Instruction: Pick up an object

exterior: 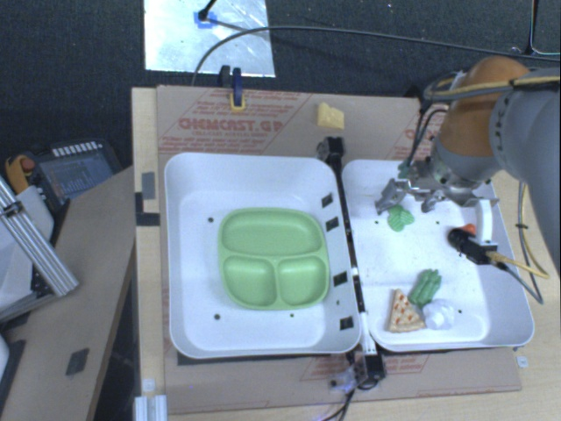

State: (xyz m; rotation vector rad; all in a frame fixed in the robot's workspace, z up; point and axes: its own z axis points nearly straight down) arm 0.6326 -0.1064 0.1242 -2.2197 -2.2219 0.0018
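Grey arm w/ orange band comes in from the right edge; its two-finger gripper (405, 196) sits over the upper part of the right white bin (504, 318), fingers spread apart w/ nothing between them. Small green lumpy object (401, 219) lies just below the fingertips. Lower in that bin: pizza-slice toy (404, 312), green ridged piece (426, 286), white lump (441, 313), touching or nearly so. Left white bin (193, 191) holds a pale green three-compartment tray (272, 258), centre frame.
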